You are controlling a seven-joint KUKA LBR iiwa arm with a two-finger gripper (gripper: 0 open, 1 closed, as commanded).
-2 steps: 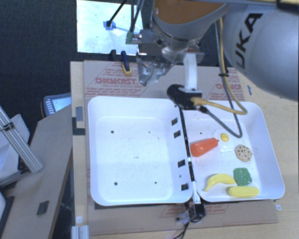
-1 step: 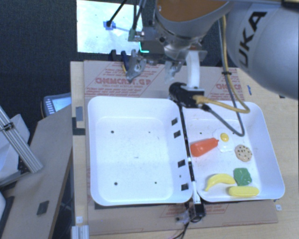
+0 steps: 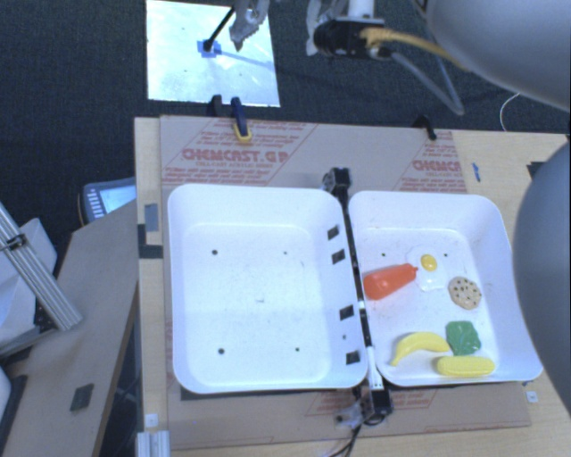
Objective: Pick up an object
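Currently, in the camera view, the gripper [image 3: 247,25] hangs beyond the far edge of the bench [image 3: 500,170], well apart from both bins. Whether the jaws stand apart or together cannot be told. All candidates lie in the right bin [image 3: 419,210]:
- an orange carrot [image 3: 388,282] near the divider
- a fried egg [image 3: 428,263] just beside its tip
- a cookie [image 3: 464,292]
- a banana [image 3: 419,345]
- a green piece [image 3: 462,336]
- a yellow corn cob [image 3: 465,365]

These appear to be light, rigid, smooth plastic toys. The carrot offers the best hold: grip across its thick middle. Egg and cookie are probably too flat to pinch.
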